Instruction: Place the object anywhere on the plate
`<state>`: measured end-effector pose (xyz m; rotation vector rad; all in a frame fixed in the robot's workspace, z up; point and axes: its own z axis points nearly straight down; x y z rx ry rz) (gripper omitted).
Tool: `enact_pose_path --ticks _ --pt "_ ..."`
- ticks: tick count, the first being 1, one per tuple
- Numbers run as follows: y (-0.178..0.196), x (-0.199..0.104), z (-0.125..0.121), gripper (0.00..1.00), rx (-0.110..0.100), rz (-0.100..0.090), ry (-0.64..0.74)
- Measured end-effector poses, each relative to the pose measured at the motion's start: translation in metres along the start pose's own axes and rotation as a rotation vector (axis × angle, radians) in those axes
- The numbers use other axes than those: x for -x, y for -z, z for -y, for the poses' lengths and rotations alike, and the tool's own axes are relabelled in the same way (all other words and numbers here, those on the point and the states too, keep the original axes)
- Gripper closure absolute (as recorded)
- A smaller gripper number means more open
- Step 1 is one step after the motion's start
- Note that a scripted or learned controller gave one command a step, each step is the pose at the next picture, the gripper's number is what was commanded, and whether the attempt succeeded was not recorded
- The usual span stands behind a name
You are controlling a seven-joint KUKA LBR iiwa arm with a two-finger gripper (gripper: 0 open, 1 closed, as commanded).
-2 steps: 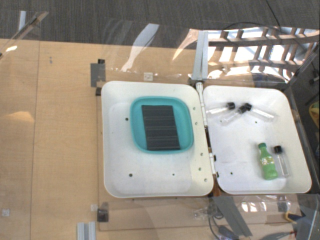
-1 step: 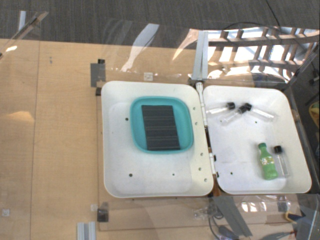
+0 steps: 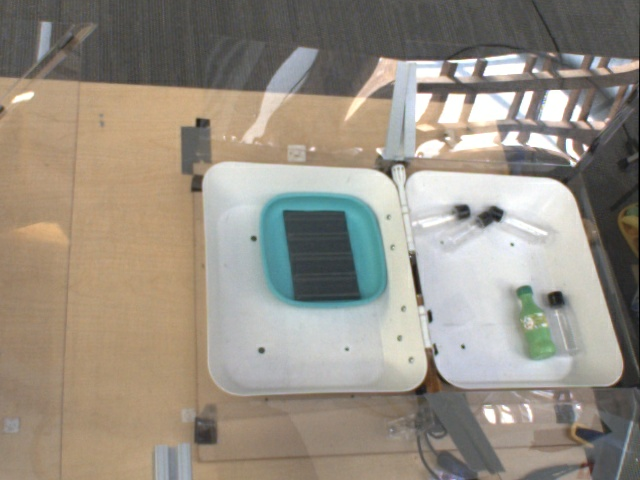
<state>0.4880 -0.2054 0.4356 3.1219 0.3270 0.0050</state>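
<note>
Teal rounded-square plastic plate (image 3: 272, 253) is sitting in the left shallow white bin (image 3: 300, 363), toward its far half. A dark grey ribbed rectangular mat (image 3: 321, 255) is lying flat on the plate's middle.

The candidate objects are all lying well to the right of the plate, in the right shallow white bin (image 3: 480, 358):
- Small green plastic bottle (image 3: 535, 324) is lying farthest from the plate, to its near right.
- Clear vial with black cap (image 3: 561, 326) is resting just beside that bottle, on the side away from the plate.
- Two more clear black-capped vials (image 3: 478, 220) are lying closer, level with the plate's far edge.

Nothing of these is touching the plate. Gripper state: cannot tell.
</note>
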Motion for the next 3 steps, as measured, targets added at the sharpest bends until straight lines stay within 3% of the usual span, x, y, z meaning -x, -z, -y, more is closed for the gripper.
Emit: enact_pose_path --ticks 3 --pt "-0.0001 -0.0001 0.0001 0.00 0.000 0.000 0.001"
